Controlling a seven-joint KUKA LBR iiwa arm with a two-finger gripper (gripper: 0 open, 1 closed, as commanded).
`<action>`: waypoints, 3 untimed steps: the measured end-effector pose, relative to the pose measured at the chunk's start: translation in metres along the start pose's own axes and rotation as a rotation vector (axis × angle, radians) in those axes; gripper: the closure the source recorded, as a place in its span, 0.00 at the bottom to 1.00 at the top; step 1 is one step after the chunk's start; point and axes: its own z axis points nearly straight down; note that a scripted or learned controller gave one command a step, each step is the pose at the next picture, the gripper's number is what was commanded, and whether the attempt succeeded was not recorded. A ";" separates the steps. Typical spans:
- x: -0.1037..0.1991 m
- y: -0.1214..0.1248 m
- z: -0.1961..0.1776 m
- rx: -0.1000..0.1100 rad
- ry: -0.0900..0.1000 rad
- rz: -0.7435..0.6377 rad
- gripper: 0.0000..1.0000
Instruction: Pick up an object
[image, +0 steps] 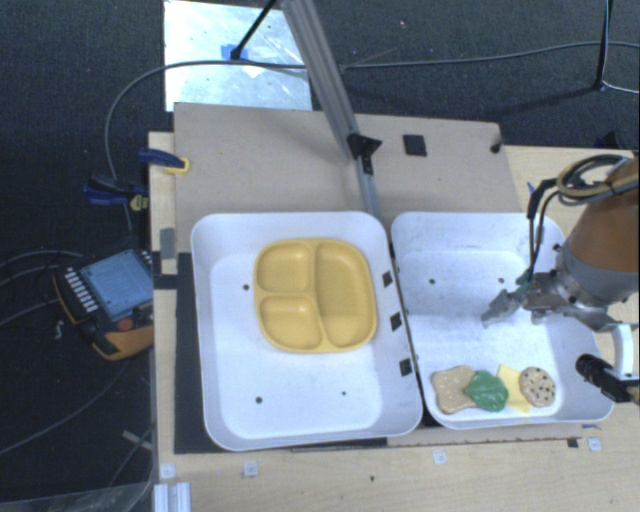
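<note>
1. Desk carries two shallow white bins side by side. The left bin holds a yellow divided plate, lying flat with three compartments and nothing in them.
2. The candidates for the pick sit in the right bin, bunched along its near edge: toast slice, green leafy piece, yellow cheese slice, chocolate-chip cookie. The green piece overlaps toast and cheese; the cookie lies against the cheese. They are probably crowded at the wall because the bin is shallow and loose parts slide there.
3. The arm comes in from the right. The end effector is above the middle of the right bin, apart from the food row, with nothing between its tips. Whether it is released or clenched cannot be told at this resolution.
4. Judgement: this is the approach phase, no grasp made. The position reads as a staging point over bare floor before going down on the cluster.
5. Risk: the items are flat, overlapping and close to the bin wall, so there is little finger clearance. The cookie or toast at the row ends looks the most accessible.
</note>
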 end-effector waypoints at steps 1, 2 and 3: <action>0.000 0.000 0.052 -0.001 0.000 0.000 0.00; 0.000 0.002 0.038 -0.006 -0.002 0.001 1.00; 0.005 -0.005 -0.011 -0.007 -0.002 -0.003 1.00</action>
